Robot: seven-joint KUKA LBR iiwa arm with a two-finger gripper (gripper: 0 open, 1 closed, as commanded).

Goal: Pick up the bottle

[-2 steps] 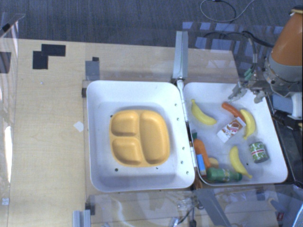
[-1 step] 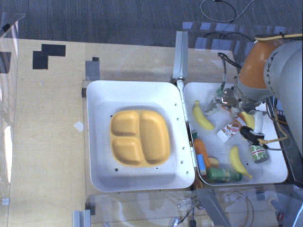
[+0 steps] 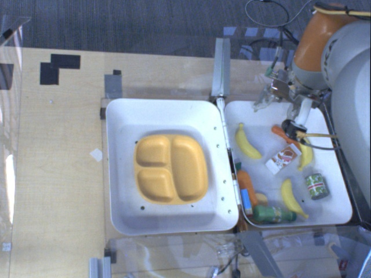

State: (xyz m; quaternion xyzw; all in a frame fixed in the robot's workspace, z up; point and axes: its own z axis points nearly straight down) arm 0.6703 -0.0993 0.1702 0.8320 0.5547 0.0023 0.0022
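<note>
The gripper is being held over the far end of the right bin. Whether the claw is wide or narrow cannot be told from this slant, and nothing is being seen gripped in it. The bottle, green and lying on its side, is being found at the opposite, near end of that bin, close along the near wall and well apart from the gripper. The approach is therefore being judged as not yet under way.

For the step to be done well, the claw is best carried across the bin and lowered over the bottle's middle, with the closing line being set across its short width rather than along its length. Crowding is being judged the main risk. A banana is lying just beside the bottle, its lower tip touching or nearly touching it. An orange thing with a blue label is lying close by the bottle's other end. Little room is being left by the near wall, so a steep, straight descent is being advised. The round body is likely to be rolled if it is pushed off-centre. The yellow tray in the other bin is not being concerned.
</note>
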